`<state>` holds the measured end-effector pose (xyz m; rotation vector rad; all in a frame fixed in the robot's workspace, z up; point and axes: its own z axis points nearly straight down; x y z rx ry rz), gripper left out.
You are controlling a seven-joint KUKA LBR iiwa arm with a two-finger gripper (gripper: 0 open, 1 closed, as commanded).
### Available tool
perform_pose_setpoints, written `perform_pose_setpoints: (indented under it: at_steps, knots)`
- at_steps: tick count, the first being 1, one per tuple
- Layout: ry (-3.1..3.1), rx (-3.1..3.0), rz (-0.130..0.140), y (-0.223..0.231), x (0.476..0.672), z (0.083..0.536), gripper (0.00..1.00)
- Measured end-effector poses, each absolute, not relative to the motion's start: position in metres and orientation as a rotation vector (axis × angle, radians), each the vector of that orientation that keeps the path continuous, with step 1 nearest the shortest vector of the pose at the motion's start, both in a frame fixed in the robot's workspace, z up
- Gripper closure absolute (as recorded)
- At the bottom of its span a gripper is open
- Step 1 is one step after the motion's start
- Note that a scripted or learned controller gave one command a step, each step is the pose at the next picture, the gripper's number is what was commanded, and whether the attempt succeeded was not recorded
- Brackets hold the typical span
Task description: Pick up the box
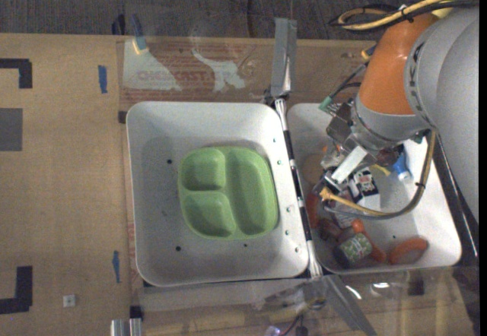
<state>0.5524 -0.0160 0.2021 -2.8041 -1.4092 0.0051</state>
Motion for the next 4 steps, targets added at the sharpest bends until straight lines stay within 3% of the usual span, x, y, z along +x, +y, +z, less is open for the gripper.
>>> perform_pose_setpoints:
  at_steps: [1, 2, 3, 4]
  knots:
    - [-0.797, -3.038, 0.003, -0.064, 0.641, 0.281, 1.00]
    - [-0.810, -3.034, 0.006, -0.060, 0.641, 0.290, 1.00]
    - [-0.791, -3.038, 0.007, 0.035, 0.618, 0.184, 1.00]
    - [-0.687, -3.064, -0.002, 0.035, 0.655, 0.364, 1.00]
